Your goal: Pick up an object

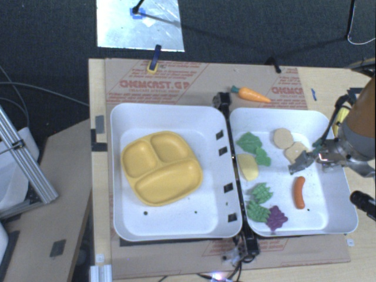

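1. End effector (298,164) reaches in from the right over the right bin (338,219), its dark fingers low above the bin floor; whether they are spread or pressed together cannot be told, and nothing shows between them.
2. Tips lie just beside the lower of two tan round slices (293,152), on its lower edge; the upper round slice (282,137) sits close above and to the left of it.
3. Below the tips, apart from them, an orange-red sausage (299,192) lies upright in the view on the bin floor.
4. Further left in the same bin: a green leafy piece (249,141) near the top, a smaller green piece (262,157) just beside it, a pale yellow piece (248,167) touching or almost touching them from below, two more green pieces (259,192) (255,210) lower down, and a purple grape bunch (275,217) near the bottom edge.
5. Left bin (126,216) holds a yellow divided plate (162,167) with three compartments, lying near its middle.
6. A toy carrot (251,94) lies outside the bins on the cardboard sheet (176,81) that covers the counter (64,175), just above the right bin's upper left corner.
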Available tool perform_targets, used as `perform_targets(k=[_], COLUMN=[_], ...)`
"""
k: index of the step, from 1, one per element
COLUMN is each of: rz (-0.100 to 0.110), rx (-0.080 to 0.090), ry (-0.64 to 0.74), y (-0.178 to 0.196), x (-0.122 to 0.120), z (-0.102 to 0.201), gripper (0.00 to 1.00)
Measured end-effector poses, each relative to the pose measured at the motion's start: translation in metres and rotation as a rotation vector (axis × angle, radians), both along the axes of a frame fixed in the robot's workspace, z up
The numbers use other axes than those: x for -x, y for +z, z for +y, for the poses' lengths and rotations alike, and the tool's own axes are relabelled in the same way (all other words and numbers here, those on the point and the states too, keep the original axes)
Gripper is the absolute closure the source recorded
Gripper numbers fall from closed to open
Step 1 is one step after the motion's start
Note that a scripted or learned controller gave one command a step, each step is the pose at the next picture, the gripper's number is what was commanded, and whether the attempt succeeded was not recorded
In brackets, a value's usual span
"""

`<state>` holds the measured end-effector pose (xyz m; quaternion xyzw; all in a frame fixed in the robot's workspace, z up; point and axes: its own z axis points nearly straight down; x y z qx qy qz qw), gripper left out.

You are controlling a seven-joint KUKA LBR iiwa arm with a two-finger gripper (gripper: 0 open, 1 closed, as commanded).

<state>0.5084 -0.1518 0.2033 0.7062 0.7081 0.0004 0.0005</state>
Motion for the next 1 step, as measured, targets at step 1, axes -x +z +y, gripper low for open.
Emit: perform_targets(k=[1], rz=[-0.003], rx=[0.000], ry=[0.002], y=[0.0110], x=[-0.0011], z=[0.0000], gripper=[1.00])
